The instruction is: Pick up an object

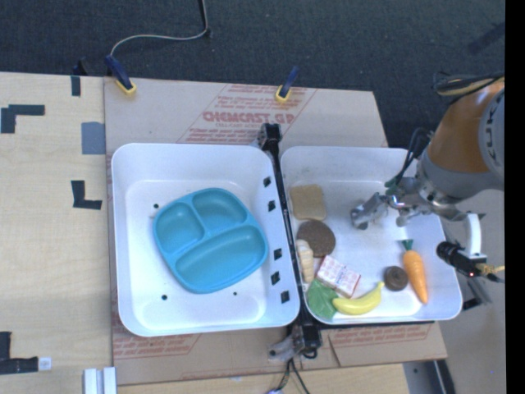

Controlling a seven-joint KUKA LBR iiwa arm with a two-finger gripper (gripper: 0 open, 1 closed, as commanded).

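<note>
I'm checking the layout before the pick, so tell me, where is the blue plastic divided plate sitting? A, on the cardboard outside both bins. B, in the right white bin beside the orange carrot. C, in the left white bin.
C: the blue plastic divided plate lies flat inside the left white bin, while the orange toy carrot lies in the right white bin.

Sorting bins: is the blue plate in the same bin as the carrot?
No, the blue plate lies in the left bin; the carrot lies in the right bin.
</note>
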